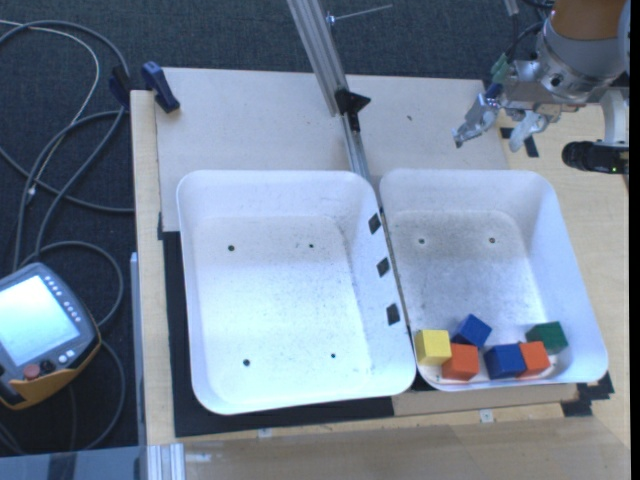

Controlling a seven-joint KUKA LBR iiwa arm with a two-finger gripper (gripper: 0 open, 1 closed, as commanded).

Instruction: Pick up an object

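Several small blocks lie bunched along the near edge of the right bin (560, 230): a yellow block (433, 346), an orange block (461, 360), two blue blocks (473, 330) (505, 360), another orange block (534, 356) and a green block (547, 336). My gripper (496, 132) hangs high above the bench beyond the right bin's far rim, far from the blocks. Its two fingers are spread apart with nothing between them.
The left bin (200, 218) sits beside the right one, with a row of black clips (382, 266) between them. A slanted metal pole (320, 48) rises behind the bins. A teach pendant (40, 333) and cables lie on the floor at left.
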